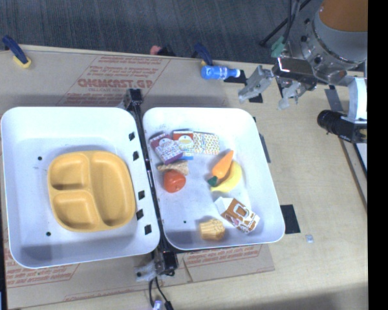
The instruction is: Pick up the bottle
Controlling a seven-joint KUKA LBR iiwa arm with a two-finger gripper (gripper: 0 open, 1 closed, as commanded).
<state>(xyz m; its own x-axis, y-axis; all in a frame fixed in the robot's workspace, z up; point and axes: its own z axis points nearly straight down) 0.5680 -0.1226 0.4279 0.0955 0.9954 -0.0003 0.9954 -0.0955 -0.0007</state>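
the jaws (pixel 271 89) stand open and hold nothing; the bottle (pixel 220 73) lies on the tabletop (pixel 310 173) just beyond them, outside the bins; approach step; next, i judge, close around it.

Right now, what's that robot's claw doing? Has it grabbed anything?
Gripper: open, holding nothing, above the bench beside the blue bottle.

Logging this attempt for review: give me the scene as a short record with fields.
bottle: blue, lying on the bench beyond the right bin
pincer: above the bench right of the bottle, holding nothing
right bin: holds tomato, banana, carrot, snack packets
left bin: holds yellow divided tray
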